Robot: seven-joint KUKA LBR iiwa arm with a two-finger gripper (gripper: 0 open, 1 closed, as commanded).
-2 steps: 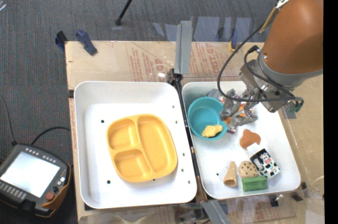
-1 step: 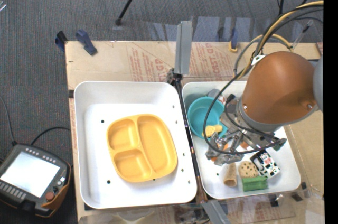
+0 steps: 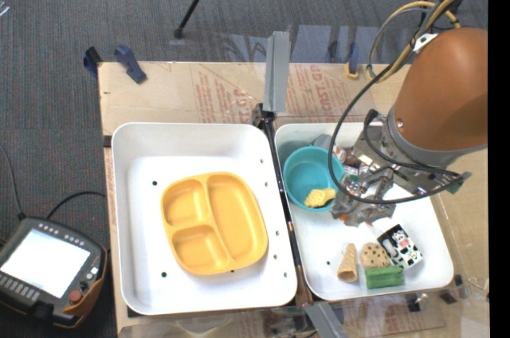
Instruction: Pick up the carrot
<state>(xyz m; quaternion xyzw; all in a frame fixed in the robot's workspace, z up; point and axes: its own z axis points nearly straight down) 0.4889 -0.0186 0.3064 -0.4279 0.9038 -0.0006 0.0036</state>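
Note:
My gripper [image 3: 354, 210] hangs low over the right bin [image 3: 442, 249], just right of a teal bowl [image 3: 307, 169] and close to the bin's floor. The arm's orange band [image 3: 442, 93] and wrist cover the bin's upper right part, hiding what lies beneath. A pale yellow piece of toy food [image 3: 320, 197] rests in the bowl at its near rim, a little left of the gripper. Small reddish and white bits [image 3: 356, 166] peek out under the wrist; what they are is unclear.
Near the right bin's front edge lie a toy ice-cream cone [image 3: 348, 262], a tan waffle piece [image 3: 373, 254], a green block [image 3: 384, 277] and a cow-patterned carton [image 3: 400, 245]. The left bin [image 3: 135, 161] holds a yellow divided plate [image 3: 213, 222]. A grey post [image 3: 276, 77] stands between the bins.

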